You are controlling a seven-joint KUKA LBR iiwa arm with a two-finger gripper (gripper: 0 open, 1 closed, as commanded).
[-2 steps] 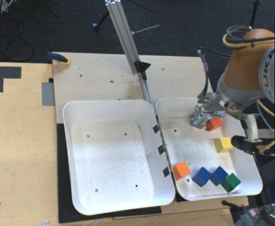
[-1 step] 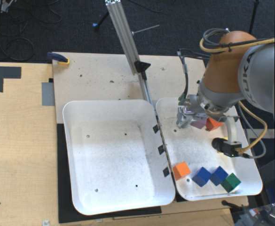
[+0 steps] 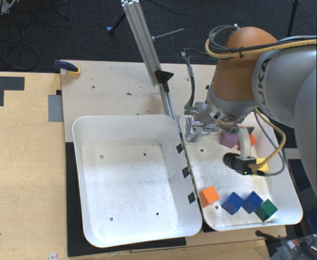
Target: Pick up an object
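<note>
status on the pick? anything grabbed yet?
Done: arm is over the right bin, gripper low near its left wall. In hand: nothing visibly held. Left: the grasp itself; orange block, two blue blocks and green block lie untouched on the bin floor.

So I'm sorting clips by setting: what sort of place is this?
Most likely a robotics lab test bench, not a home or factory line. A big grey arm reaches over two shallow white bins, small coloured blocks lie in the right one, and loose cables trail over dark carpet behind the bench.

Two white bins (image 3: 93,145); two blue blocks (image 3: 233,203); one orange block (image 3: 208,195).
</note>
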